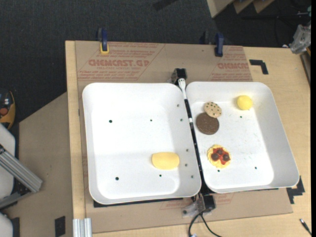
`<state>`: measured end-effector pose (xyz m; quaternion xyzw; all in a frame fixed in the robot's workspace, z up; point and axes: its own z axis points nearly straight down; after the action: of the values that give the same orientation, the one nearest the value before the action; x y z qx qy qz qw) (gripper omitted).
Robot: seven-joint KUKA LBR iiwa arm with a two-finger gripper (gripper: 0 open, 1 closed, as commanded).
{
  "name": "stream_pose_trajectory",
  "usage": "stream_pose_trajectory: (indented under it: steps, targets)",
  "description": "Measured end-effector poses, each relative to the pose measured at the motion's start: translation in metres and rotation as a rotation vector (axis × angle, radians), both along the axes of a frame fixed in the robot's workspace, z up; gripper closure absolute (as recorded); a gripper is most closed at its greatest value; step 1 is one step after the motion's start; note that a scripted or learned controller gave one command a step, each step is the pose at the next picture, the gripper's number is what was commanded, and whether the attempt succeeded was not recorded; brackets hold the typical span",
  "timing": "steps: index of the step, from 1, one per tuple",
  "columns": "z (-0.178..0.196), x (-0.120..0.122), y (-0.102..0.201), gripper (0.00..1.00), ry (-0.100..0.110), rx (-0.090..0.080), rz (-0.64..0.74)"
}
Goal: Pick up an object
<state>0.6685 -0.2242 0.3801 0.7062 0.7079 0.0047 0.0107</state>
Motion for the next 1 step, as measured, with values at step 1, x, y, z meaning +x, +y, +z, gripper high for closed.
stream_pose_trajectory:
  steps: [1]
  targets:
    - [-0.1104,-0.0677,0.0173,1.0,0.034,0.013,-0.005]
